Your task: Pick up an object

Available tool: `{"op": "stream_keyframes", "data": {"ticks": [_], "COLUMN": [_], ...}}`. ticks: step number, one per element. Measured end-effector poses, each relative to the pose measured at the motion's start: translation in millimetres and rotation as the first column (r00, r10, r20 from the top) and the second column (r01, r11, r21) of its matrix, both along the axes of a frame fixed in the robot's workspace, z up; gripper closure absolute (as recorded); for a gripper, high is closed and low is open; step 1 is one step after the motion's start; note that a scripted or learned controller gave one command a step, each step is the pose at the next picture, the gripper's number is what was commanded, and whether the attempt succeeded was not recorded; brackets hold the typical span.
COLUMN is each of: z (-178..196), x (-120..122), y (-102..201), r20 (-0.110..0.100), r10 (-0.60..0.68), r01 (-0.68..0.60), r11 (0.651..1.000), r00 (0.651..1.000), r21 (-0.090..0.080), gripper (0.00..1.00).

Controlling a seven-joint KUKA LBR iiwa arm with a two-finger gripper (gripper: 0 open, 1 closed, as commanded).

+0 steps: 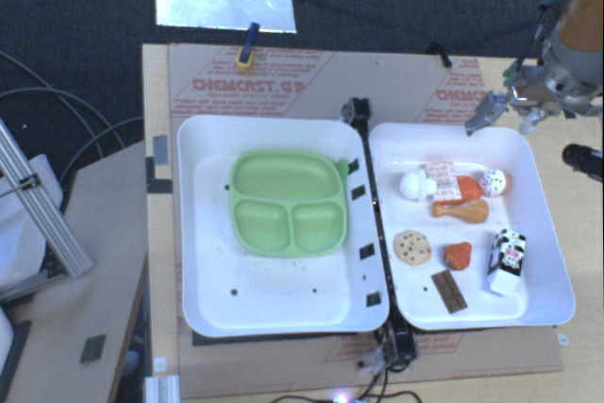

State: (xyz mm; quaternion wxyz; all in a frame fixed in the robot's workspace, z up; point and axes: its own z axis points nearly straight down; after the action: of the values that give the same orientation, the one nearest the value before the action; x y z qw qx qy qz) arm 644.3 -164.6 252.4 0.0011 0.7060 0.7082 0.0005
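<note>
**Claw hangs over the far rim, nothing picked yet**

The grey arm with the orange band reaches in from the right, and its claw [511, 109] hovers at the far right corner of the right-hand shallow white bin [547, 231], its two fingers spread apart with nothing between them. The task looks to be at the approach step.

All candidates lie in that bin: a white ball-shaped toy [411, 185] touching a flat orange-and-white packet [446, 183], a tan plastic drumstick [462, 210] just beside them, a round speckled cookie [411, 246], a small red lump [458, 255], a dark brown chocolate bar [449, 290] near the front, and a black-and-white cow-pattern carton [508, 261] at the right. The left white bin [203, 222] holds a pale green divided plastic tray [288, 203].

The next move likely calls for travelling nearer and leftward over one piece, then descending. The carton or cookie, standing apart from neighbours, seems the easier choice.
</note>
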Motion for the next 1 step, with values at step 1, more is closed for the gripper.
{"op": "stream_keyframes", "data": {"ticks": [1], "z": [-176.8], "x": [22.8], "y": [24.9], "r20": [-0.008], "r10": [0.003], "r01": [-0.003], "r11": [1.0], "r00": [1.0], "r21": [0.003], "gripper": [0.0]}}
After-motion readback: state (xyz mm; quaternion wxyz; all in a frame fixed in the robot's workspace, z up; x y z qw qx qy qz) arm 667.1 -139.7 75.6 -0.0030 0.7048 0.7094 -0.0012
